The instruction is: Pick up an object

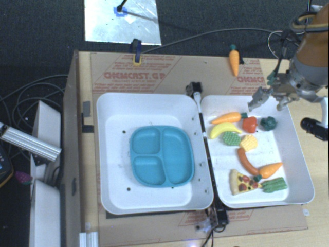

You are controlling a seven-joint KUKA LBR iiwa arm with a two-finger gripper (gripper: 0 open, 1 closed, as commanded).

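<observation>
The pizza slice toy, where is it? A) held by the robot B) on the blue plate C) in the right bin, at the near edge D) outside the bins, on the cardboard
C: the pizza slice lies in the right bin near its front edge, beside a green vegetable toy, away from the blue plate.

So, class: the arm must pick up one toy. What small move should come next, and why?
Probably lower toward the tomato. The gripper hangs above the right bin's far edge with its jaws spread and nothing between them, and the tomato lies just below, next to a carrot.
</observation>
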